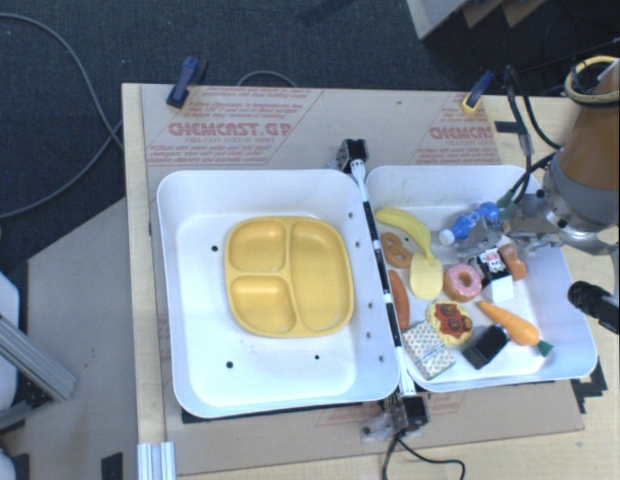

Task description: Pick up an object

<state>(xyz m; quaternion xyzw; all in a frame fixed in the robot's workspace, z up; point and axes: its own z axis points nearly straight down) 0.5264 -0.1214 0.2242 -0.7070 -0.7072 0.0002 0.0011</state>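
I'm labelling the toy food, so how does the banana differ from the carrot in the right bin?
The banana is yellow and curved; the carrot is orange and straight, with a green tip. The banana lies near the bin's far left side, the carrot near its front right. Both are long toy foods in the right bin.

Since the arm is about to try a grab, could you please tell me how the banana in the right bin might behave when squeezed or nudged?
The banana looks like a smooth, glossy toy, so it may slip between the fingers. Its curved, rounded shape suggests it could rock or roll when nudged. It lies close to the pretzel and pear, so a push would probably shift those too.
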